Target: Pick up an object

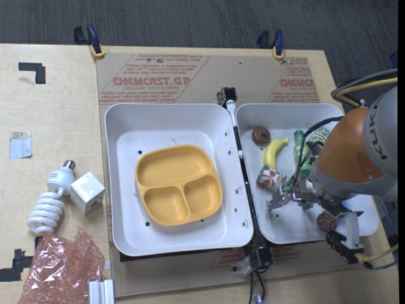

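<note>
The right bin (250, 116) holds a yellow banana (274, 151), a small brown round piece (261, 134), a green item (299, 145) and a red-and-white can (270, 180) lying near its left wall. A dark red round object (327, 221) lies by the bin's front edge. My gripper (278, 201) hangs low over the bin floor just below the can, close to it. The grey and orange arm (351, 154) covers the bin's right half and hides what lies under it.
In the left bin (120, 170) lies a yellow divided plate (180, 184). On the bench to the left are a spiral light bulb (49, 202), a white cube (87, 192) and a crumpled pink plastic bag (60, 272). Blue clamps (277, 43) hold the board's far edge.
</note>
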